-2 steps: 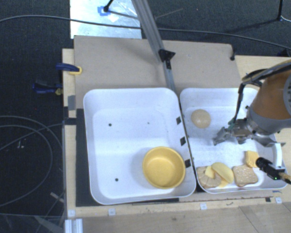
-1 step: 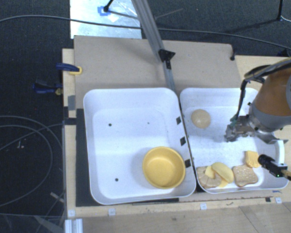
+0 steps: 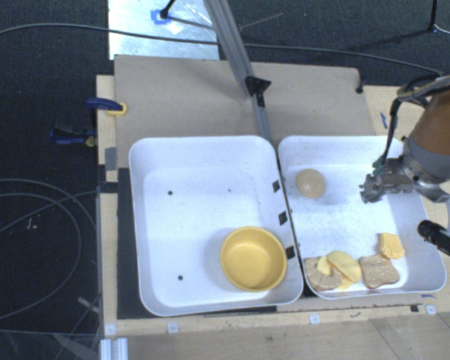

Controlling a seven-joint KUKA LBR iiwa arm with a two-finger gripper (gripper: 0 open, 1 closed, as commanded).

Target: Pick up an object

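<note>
While the gripper [image 3: 373, 188] hovers over the right bin [image 3: 345, 147], its jaw state impossible to tell from here, a round beige piece [image 3: 310, 183] lies nearby, food pieces [image 3: 352, 267] crowd the front edge, and a yellow bowl [image 3: 253, 258] sits in the left bin [image 3: 172, 156].

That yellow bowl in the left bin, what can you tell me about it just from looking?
The bowl is round, plain yellow all over, and looks like smooth plastic. It sits upright, open side up, with nothing visible inside. It rests on the floor of the left bin, in the near right corner, close to the wall shared with the other bin. Whether it touches that wall cannot be told. Nothing else touches it; the tool is far off, over the right bin.
</note>
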